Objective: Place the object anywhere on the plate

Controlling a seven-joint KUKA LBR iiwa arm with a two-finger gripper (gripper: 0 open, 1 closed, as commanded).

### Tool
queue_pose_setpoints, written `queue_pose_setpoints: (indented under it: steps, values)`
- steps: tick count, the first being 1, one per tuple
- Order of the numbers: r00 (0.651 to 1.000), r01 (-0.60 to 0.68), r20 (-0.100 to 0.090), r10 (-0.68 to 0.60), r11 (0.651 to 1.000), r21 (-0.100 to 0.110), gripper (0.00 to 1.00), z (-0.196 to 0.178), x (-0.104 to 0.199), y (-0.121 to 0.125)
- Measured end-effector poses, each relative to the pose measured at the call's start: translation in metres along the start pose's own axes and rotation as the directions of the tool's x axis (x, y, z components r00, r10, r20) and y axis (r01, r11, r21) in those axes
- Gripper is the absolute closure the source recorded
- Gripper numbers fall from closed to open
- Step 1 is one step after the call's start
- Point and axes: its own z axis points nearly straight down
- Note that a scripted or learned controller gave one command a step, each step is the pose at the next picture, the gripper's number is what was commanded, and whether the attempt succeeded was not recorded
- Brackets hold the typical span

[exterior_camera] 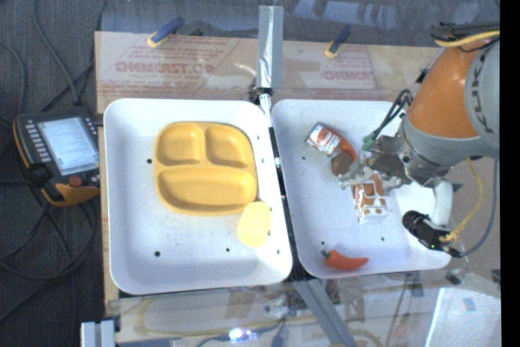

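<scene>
A yellow plate (205, 166) with three compartments lies in the left bin (130, 256). In the right bin (313, 223) lie a small red and white can (322, 139), a brown lump (342, 163), a white and orange carton (370, 200) and a red chili pepper (346, 261). My gripper (367, 166) hangs low over the right bin's middle, between the brown lump and the carton. The wrist above it hides how it meets them.
A pale yellow disc (254, 223) rests in the left bin, just below the plate's right corner. A metal divider post (269, 45) stands behind the bins. A teach pendant (57, 150) lies to the left of the bench.
</scene>
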Motion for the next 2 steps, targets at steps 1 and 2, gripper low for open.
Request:
queue_pose_setpoints:
  steps: [1, 2]
  values:
    - [0.999, 0.042, -0.002, -0.042, 0.999, 0.002, 1.0, 0.007, 0.046, 0.04]
    - [0.968, 0.251, -0.001, -0.251, 0.968, 0.0, 1.0, 0.024, 0.088, 0.065]
